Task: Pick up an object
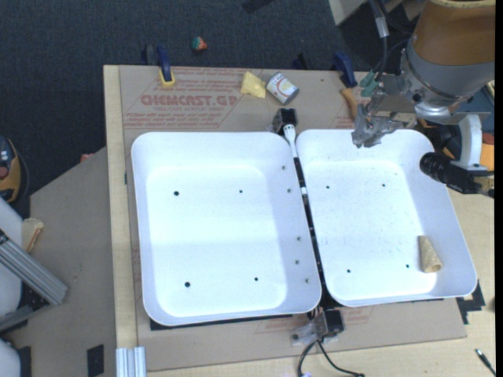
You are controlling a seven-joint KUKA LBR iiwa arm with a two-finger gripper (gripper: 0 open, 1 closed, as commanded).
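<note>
gripper (368, 136) is hanging over the far rim of the right bin (369, 289), nothing between its fingers; looks narrow, near closed, likely parked clear of the bin floor between tries. only object in the bins is a small tan cork-like piece (428, 254), lying against the right bin's near-right wall, probably slid down the sloped side. it's sitting well apart from the gripper, toward the near-right corner. left bin (157, 289) is holding nothing pickable.

Two shallow white plastic bins (212, 305) sit side by side on a brown cardboard-covered bench (196, 100); a yellow foam scrap (253, 86) lies beside a small white box (282, 88) up top.
</note>
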